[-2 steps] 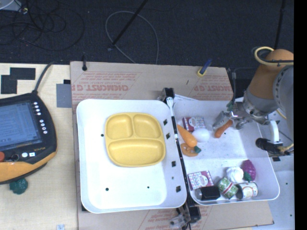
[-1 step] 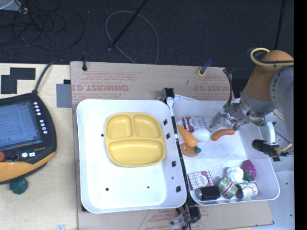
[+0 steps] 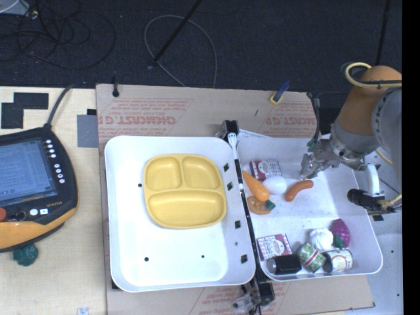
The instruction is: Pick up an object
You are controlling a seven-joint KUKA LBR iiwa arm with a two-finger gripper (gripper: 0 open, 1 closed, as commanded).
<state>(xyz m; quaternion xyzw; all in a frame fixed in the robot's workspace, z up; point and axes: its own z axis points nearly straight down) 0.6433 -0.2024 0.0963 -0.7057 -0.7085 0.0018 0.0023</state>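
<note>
My gripper (image 3: 310, 168) hangs over the back of the right bin (image 3: 357, 231), reaching in from the right below the orange wrist band. Just under and left of it lies an orange sausage-shaped toy (image 3: 299, 189), apart from the gripper. Further left lie a white egg (image 3: 277, 184), a carrot (image 3: 254, 187) and a small red-and-white carton (image 3: 262, 169). Along the bin's front sit another carton (image 3: 273, 246), a black object (image 3: 287, 264), two cans (image 3: 314, 258) (image 3: 340, 261), a white ball (image 3: 321, 237) and a purple toy (image 3: 340, 229).
The left bin (image 3: 131, 241) holds a yellow divided plate (image 3: 185, 190). A teach pendant (image 3: 33, 176) lies on the bench at far left. The divider (image 3: 240, 195) runs between the bins. Bare floor shows in the middle of the right bin.
</note>
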